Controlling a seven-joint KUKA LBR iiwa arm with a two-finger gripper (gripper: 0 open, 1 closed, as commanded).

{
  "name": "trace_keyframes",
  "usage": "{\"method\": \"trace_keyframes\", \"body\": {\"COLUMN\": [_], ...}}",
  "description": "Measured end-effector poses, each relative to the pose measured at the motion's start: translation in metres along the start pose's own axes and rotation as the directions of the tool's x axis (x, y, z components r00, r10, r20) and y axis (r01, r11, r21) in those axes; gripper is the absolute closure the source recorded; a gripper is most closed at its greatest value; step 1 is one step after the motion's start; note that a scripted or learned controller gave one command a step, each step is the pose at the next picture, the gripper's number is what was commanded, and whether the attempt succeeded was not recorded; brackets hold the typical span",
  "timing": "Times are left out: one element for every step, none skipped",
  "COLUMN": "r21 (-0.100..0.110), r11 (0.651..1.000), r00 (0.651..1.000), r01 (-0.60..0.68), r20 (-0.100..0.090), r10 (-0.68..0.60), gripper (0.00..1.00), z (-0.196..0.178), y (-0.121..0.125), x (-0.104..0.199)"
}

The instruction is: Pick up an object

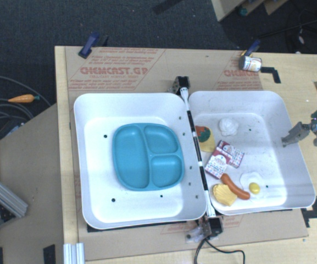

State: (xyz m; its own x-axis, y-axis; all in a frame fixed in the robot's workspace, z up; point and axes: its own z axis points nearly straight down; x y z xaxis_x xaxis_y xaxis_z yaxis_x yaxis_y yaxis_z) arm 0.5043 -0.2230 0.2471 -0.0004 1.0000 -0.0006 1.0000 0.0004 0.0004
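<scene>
Where the arm reaches in from the right edge, we see the gripper [300,132] hanging over the right rim of the right bin [290,199], a grey piece pointing left — whether it is apart or together we cannot tell, and nothing shows in its grasp. The things to pick all lie in the right bin, well apart from it, gathered toward the bin's left and near side. We find a crumpled white lump [228,126] near the middle, a small yellow-and-red toy [204,137] against the left wall, and a red-and-white packet [223,159] lying flat and tilted. Nearer us lie a red sausage [235,186] touching a yellow ridged piece [223,194], and just beside them a fried egg [251,183]. The left bin [92,202] holds a blue divided plate [148,155] — three compartments, lying flat.
</scene>
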Motion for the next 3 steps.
{"method": "trace_keyframes", "body": {"r21": [0.005, -0.001, 0.000], "r11": [1.000, 1.000, 1.000], "r00": [1.000, 1.000, 1.000], "r01": [-0.001, 0.001, 0.001], "r20": [-0.003, -0.001, -0.002], "r10": [0.001, -0.001, -0.001], "gripper": [0.00, 0.00, 0.00], "z": [0.134, 0.163, 0.162], "y": [-0.027, 0.031, 0.088], "x": [0.003, 0.043, 0.132]}}
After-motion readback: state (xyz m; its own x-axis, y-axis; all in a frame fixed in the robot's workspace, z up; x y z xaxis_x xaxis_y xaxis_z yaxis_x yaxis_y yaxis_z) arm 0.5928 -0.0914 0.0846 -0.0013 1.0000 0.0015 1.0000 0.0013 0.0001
